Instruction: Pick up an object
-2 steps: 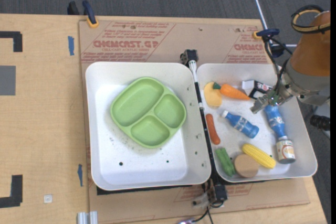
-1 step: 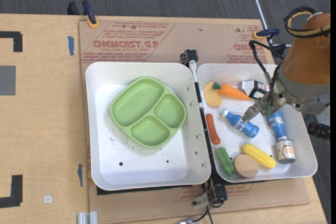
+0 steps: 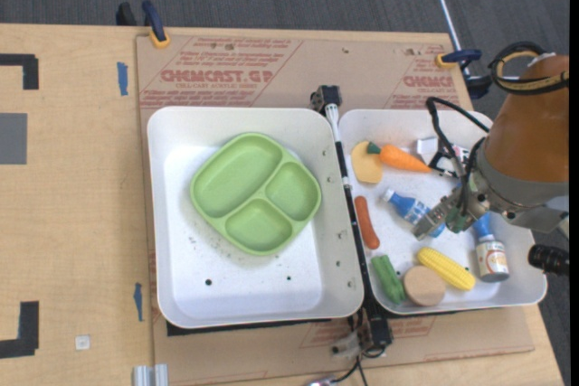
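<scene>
The claw (image 3: 443, 220) hangs low in the right bin (image 3: 525, 296) beside a blue bottle (image 3: 407, 207); its grip state I cannot tell.

Green plate (image 3: 256, 193), orange carrot (image 3: 403, 160), yellow corn (image 3: 445, 268), white bins (image 3: 172, 221)
</scene>
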`<state>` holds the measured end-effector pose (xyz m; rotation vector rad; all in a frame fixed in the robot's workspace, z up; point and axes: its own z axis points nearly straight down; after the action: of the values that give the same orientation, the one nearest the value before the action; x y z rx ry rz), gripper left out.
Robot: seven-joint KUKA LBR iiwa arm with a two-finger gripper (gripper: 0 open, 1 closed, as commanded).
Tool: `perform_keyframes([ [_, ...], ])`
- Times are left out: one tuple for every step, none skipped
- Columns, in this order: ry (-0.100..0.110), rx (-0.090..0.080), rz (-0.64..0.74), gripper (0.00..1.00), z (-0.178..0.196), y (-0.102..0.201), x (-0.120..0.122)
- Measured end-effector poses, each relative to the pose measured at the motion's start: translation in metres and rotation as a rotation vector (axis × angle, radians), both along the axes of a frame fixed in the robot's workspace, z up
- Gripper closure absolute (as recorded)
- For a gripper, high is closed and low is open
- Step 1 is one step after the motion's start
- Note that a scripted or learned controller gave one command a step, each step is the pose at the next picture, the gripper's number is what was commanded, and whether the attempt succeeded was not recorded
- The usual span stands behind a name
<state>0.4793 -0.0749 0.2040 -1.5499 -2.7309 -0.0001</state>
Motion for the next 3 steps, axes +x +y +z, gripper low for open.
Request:
perform_keyframes([
  [-0.001,-0.001,-0.121,1.0,-0.022,-0.073,0.0],
  [0.0,0.0,0.106,1.0,-0.019,-0.002,0.0],
  [-0.003,-0.001,0.393,1.0,-0.026,-0.05,0.0],
])
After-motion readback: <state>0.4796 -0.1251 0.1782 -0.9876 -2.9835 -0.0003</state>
